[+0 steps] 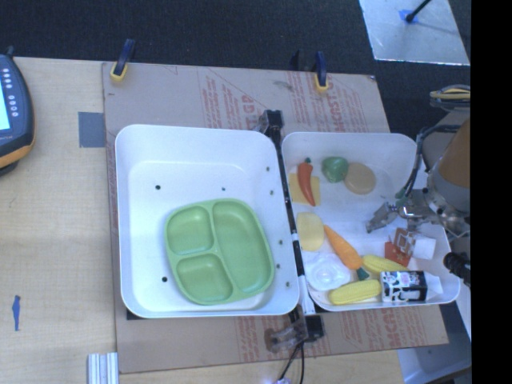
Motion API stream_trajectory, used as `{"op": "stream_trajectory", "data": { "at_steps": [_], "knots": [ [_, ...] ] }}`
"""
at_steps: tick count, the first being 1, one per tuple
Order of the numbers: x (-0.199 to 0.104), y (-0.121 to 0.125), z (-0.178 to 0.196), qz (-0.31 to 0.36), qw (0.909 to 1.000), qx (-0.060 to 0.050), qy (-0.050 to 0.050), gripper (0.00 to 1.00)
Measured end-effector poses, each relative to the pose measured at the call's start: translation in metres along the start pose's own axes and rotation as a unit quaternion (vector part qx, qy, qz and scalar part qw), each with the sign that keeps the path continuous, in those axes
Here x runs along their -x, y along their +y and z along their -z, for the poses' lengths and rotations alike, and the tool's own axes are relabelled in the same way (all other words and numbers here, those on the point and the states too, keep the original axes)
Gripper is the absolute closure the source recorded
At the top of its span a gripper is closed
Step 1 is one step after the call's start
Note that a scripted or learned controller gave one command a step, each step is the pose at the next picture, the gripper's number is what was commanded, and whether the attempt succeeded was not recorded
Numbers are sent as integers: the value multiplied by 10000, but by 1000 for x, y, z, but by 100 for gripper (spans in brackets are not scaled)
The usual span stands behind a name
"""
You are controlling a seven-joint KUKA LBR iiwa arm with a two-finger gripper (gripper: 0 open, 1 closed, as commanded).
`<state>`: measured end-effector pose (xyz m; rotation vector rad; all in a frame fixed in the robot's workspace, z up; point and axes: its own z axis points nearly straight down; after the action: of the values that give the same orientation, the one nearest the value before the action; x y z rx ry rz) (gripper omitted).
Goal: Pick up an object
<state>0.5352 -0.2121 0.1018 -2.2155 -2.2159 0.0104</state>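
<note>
A single fixed camera looks down from above at a slant, far enough back to take in both white bins, the left bin [128, 214] and the right bin [352, 141], the cardboard sheet [240, 94] under them and the wooden bench [48, 238]. The arm [452, 166] enters from the frame's right.

We see a light wooden bench [56, 238] under a sheet of brown cardboard [240, 94] with red printing. Two clamps, blue with yellow tips, hold the cardboard at its far edge, one on the left [122, 61] and one on the right [321, 72]. Beyond the bench the floor [200, 14] is dark, and a pale sheet [412, 18] lies on it at the top right. A grey square of tape [91, 129] sits on the wood. At the left edge a handheld control unit [12, 110] rests on the bench. The light is even and soft.
</note>
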Motion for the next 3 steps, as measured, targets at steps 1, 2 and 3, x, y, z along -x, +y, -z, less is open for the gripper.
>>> {"op": "stream_trajectory", "data": {
  "at_steps": [1, 2, 3],
  "knots": [
    [-7, 96, -8, 37, 10000, 80, -16, 0],
    [0, 46, 32, 6, 10000, 25, 1, 0],
    [0, -12, -3, 17, 10000, 22, -2, 0]
  ]
}}
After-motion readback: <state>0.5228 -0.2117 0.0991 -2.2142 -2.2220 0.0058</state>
